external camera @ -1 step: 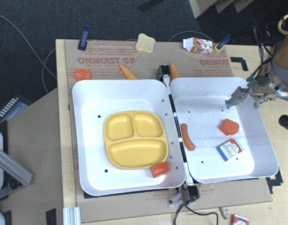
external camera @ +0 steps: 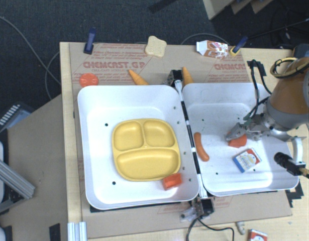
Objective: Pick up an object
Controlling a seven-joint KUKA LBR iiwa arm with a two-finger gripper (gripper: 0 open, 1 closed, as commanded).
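In the right bin lie an orange-red sausage near the left wall, a small red-orange piece in the middle, and a blue and white packet just below it. My gripper is down in the right bin, its tips right over the red-orange piece, touching or nearly touching it. The left bin holds a yellow divided tray and an orange-red block at the tray's lower right corner.
On the cardboard behind the bins lie a bread-like piece, an orange carrot piece, a red disc, a blue clip and a crumpled wrapper. Cables hang over the right bin's far right corner.
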